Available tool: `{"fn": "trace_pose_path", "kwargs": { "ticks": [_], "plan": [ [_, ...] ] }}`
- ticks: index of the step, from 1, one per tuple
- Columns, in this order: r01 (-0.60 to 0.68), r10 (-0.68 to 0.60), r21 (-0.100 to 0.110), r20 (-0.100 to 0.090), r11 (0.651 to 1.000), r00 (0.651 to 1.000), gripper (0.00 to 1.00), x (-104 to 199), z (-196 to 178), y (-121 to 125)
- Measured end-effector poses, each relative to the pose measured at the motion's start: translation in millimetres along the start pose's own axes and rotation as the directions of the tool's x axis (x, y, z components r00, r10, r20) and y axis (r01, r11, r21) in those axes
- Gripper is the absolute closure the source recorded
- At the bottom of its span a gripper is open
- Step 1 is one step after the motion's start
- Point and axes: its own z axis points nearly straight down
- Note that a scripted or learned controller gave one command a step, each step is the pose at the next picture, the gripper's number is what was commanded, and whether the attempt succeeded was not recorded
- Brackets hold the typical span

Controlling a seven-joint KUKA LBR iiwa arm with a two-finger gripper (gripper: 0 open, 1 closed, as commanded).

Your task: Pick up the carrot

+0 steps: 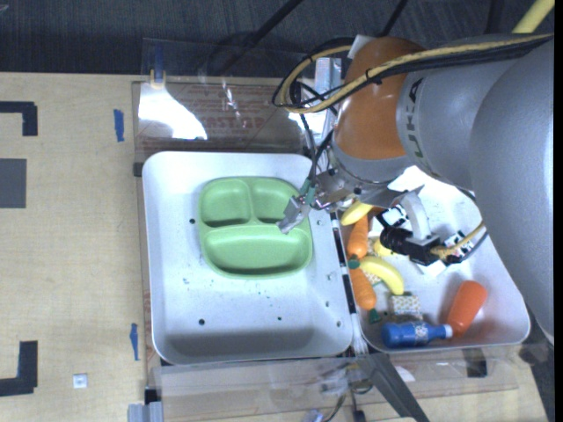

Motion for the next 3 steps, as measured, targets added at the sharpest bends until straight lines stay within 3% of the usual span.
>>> {"fn": "trace_pose_path", "kwargs": {
  "ticks": [1, 2, 3],
  "plan": [
    [0.028, -0.028, 0.003, -0.002, 1.000, 1.000, 0.00, -52.3, 0.2, -65.4],
    [0.030, -0.030, 0.001, 0.000, 1.000, 1.000, 1.00, -52.3, -9.6, -64.4],
    [0.030, -0.030, 0.001, -0.001, 1.000, 1.000, 0.00, -52.2, -9.6, -64.4]
  ]
}}
